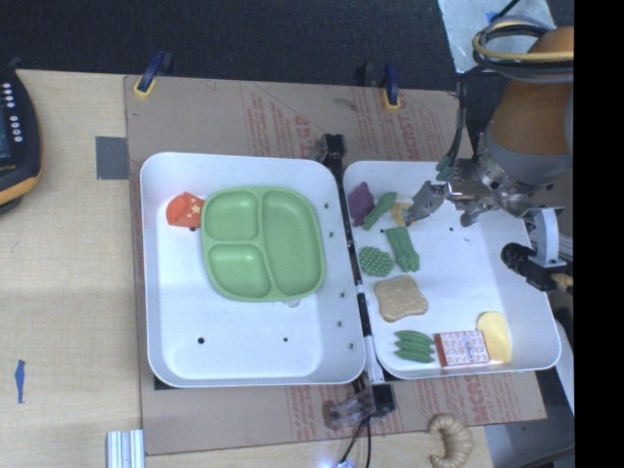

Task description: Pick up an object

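**Object for picking: toy food, right bin**

Toy food lies scattered in the right bin (546,354): purple piece (361,201) and green pod (380,210) at the far left, pickle (401,248) and ridged green piece (375,260) below them, toast (401,297) mid-bin, peas (413,345), carton (460,348) and yellow piece (495,335) at the near edge. The spacing likely leaves room for fingers.

Gripper (426,203): hovers above the pod and pickle, jaws parted, holding nothing.

Left bin (166,339): holds a green tray (263,243), with a red item (184,211) touching its far-left corner.

One fixed camera above the bench (78,291) looks down aslant; both bins (156,261) in frame
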Robot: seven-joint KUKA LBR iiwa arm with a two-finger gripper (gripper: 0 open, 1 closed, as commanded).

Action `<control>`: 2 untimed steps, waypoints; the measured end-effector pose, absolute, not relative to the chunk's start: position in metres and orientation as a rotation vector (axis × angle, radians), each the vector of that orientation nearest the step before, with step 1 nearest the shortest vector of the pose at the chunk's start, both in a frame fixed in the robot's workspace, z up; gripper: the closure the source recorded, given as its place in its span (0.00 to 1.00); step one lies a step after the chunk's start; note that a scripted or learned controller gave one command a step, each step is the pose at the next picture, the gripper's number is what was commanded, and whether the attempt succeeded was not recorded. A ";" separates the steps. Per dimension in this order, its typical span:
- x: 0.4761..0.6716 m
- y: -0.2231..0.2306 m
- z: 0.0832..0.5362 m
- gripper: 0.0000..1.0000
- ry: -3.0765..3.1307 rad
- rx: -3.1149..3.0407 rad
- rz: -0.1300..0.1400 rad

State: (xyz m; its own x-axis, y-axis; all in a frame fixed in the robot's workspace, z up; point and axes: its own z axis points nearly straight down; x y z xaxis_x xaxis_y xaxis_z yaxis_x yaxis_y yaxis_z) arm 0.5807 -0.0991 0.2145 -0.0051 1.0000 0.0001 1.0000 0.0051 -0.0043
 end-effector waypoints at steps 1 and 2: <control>0.598 -0.137 0.124 0.00 -2.220 -2.214 0.014; 0.657 -0.100 0.092 0.00 -2.230 -2.208 0.011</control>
State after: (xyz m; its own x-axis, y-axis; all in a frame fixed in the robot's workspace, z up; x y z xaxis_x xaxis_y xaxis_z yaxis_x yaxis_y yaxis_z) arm 0.6575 -0.1002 0.0922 -0.0098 0.9999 -0.0023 0.9999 0.0098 -0.0077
